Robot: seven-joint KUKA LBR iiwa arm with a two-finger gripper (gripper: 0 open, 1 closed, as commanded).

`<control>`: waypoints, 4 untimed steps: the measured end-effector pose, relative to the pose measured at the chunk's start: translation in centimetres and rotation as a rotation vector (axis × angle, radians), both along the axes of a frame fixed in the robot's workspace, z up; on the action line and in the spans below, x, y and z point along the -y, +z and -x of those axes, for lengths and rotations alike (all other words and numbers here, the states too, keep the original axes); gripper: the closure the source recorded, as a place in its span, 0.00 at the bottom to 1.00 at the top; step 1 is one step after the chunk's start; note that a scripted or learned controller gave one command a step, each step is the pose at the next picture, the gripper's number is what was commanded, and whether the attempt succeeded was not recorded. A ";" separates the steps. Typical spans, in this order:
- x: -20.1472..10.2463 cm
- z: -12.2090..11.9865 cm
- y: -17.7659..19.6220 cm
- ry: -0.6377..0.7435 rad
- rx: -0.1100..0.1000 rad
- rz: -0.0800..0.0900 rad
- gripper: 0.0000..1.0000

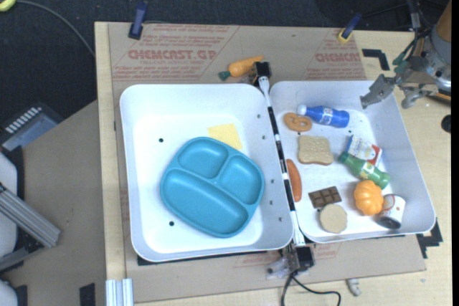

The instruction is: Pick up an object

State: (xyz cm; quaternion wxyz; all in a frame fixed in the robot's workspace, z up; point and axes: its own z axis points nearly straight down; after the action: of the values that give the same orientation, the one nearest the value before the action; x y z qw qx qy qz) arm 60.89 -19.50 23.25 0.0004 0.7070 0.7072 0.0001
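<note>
The right bin (414, 154) holds several toy foods: a blue bottle (326, 115), a pretzel (297, 122), a bread slice (315, 150), a green bottle (364, 168), an orange pumpkin (368, 197), a chocolate bar (324, 196), a round cookie (333, 218), a small can (391, 210) and a hot dog (294, 179). My gripper (394, 94) hovers over the bin's far right corner, above and to the right of the blue bottle. It stands open with nothing between its fingers.
In the left bin (136, 154) lie a blue divided plate (211, 185) and a yellow cheese slice (226, 134). An orange toy (242, 68) sits on the bench behind the bins. A clip (262, 75) joins the bins at the back.
</note>
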 end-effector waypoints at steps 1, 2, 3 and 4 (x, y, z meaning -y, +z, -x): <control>-4.0 5.5 -10.9 0.000 -0.003 -0.001 0.00; -4.2 12.6 -14.8 -0.001 -0.002 -0.001 0.00; -8.4 6.3 -14.8 0.001 0.001 -0.001 0.00; -9.9 0.3 -14.8 0.000 0.000 -0.001 0.00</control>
State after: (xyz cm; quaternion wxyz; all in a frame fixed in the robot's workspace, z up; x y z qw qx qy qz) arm 60.64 -9.56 8.49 0.0004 0.7069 0.7074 0.0005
